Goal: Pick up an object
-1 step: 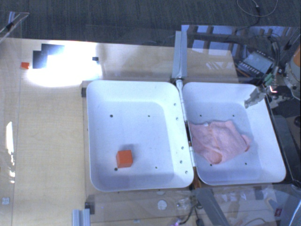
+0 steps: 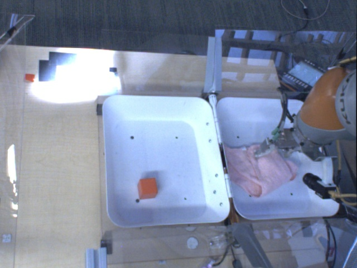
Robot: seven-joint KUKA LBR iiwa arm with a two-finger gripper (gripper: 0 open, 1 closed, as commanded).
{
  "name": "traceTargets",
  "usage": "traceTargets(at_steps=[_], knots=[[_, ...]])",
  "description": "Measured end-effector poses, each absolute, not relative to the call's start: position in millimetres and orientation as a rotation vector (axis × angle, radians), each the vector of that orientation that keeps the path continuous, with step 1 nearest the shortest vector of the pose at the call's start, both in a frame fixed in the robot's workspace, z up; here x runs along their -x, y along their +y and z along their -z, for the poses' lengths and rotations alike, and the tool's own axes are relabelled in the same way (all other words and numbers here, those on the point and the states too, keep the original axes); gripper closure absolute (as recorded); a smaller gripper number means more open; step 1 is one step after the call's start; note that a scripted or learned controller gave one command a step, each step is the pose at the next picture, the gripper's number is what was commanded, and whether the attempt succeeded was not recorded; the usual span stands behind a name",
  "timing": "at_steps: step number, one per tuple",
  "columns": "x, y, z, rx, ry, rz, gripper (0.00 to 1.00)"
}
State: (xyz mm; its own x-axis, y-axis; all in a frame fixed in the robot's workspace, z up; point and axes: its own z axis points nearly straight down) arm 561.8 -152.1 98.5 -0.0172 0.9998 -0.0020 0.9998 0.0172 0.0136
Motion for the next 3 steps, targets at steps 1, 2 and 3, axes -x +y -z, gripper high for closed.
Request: traceTargets(at_steps=[1, 2, 3], knots=[[-593.7, -99.7, -93.5, -2.074, 2.337, -0.02, 0.0], [-597.0, -148.2, -93.7, -1.821, 2.536, -0.014, 0.0], [-600.4, -92.8, -93.5, -1.801, 2.551, -0.019, 0.0]])
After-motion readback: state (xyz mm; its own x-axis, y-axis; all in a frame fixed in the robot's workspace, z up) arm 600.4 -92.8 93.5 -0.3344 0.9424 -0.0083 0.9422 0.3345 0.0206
